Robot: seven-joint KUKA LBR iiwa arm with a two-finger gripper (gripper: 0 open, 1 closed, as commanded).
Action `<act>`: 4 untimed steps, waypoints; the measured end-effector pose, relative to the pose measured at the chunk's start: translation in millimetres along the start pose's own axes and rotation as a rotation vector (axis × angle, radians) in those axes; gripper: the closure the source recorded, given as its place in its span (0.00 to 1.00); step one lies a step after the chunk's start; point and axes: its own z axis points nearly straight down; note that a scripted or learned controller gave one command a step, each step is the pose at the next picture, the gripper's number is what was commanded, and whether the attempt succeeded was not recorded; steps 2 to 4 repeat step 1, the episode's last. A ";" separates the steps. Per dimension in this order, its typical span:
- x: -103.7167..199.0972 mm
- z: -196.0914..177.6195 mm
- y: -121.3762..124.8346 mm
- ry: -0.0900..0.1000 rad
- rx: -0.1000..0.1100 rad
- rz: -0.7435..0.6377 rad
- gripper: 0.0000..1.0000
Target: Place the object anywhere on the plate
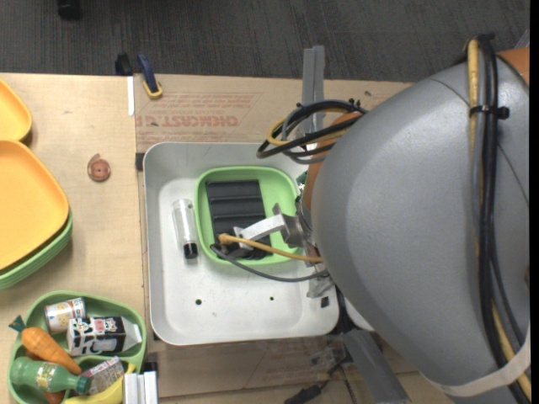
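Observation:
A green square plate (203,217) lies in the white bin (236,314), toward its back. A black ribbed object (234,204) rests on the plate. A thin wooden stick (271,248) lies across the plate's front right edge. On the bin floor just left of the plate lies a clear tube with a black cap (184,227). My gripper (280,225) comes out from under the arm's bulk and sits low over the plate's right side, next to the black object and the stick. A pale grey part of it reaches over the plate.
The arm's large grey body (421,225) hides the right of the bench. Black and yellow cables (303,129) loop behind the plate. Yellow plates (25,209) lie at the far left. A green bowl of toy food (76,343) stands front left.

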 end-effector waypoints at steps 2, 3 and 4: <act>62.6 -78.2 45.0 0.004 -0.003 -0.031 0.00; 62.6 -78.2 45.0 0.004 -0.003 -0.031 0.00; 62.6 -78.2 45.0 0.004 -0.003 -0.031 0.00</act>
